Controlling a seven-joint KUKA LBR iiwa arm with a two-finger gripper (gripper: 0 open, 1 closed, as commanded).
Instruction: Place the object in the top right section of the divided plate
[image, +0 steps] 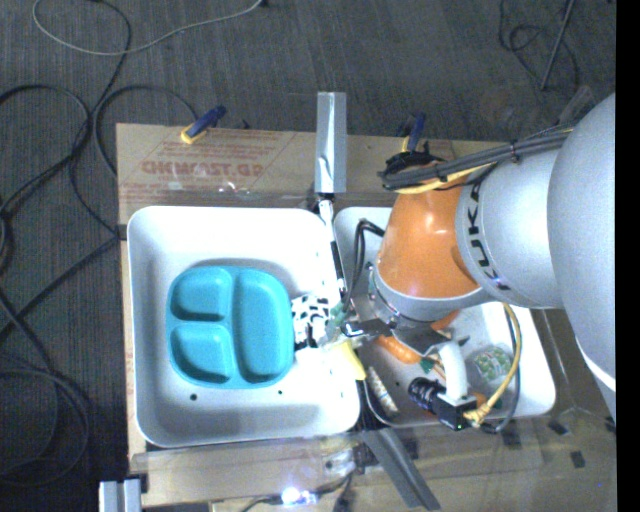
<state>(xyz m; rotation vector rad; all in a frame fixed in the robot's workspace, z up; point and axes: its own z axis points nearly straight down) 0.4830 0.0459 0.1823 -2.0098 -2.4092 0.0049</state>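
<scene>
We see the claw (345, 328) low over the wall between the two bins, and just to its left, touching the fingertips as far as we can judge, lies a small black-and-white spotted object (312, 318) on the floor of the left bin (150, 400). Whether the claw is released, clenched or already grasping this object we cannot tell, because the orange wrist and the cables cover that part. The blue divided plate (232, 322) is further to the left of the claw, its right rim just beside the object. We judge the object to be light and probably soft, like a small toy, so it will not break but it may slip or deform. A hold across its narrow middle seems best to us, with modest force.
</scene>
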